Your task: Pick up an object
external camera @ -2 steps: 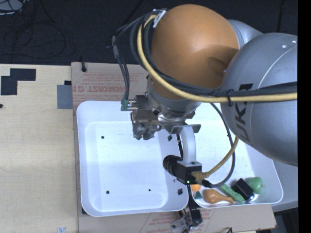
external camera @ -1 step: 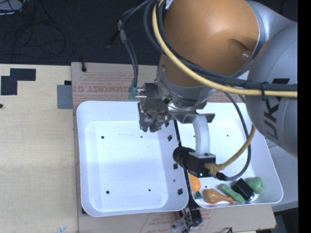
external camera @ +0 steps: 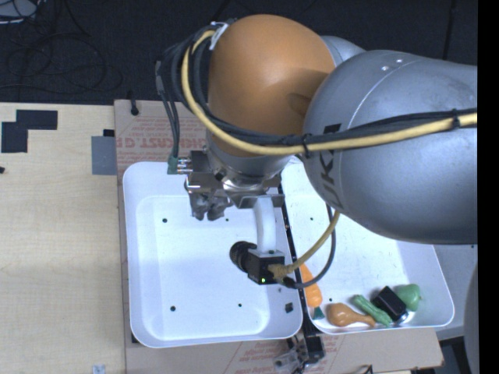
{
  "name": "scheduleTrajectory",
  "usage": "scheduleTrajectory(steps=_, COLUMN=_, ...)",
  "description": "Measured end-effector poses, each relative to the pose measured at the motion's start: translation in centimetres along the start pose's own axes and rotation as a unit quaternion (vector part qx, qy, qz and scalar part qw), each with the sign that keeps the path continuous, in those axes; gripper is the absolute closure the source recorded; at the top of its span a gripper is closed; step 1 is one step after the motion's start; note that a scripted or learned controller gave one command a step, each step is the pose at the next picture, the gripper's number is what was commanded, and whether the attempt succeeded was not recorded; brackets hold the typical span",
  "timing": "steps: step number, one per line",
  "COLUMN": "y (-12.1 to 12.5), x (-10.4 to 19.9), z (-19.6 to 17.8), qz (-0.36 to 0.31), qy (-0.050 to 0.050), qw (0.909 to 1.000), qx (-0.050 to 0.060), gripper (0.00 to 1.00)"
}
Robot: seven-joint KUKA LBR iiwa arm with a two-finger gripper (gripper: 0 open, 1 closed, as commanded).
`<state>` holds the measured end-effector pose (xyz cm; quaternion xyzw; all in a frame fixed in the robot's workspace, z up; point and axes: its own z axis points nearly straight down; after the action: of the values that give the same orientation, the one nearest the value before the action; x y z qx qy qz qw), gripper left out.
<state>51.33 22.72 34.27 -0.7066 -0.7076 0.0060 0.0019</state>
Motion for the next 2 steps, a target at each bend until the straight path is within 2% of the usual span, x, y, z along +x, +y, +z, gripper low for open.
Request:
scheduleTrajectory(steps=1, y=5.2, x=-2.8, z=-9.4, qz=0.002, qy=0.003, qw=1.0, qx=-0.009, gripper=1.0)
scheduleTrajectory(steps=2, y=3.3, x=1.8, z=-14.0, qz=-0.002, qy=0.003, qw=1.0, qx=-0.006, gripper=1.0)
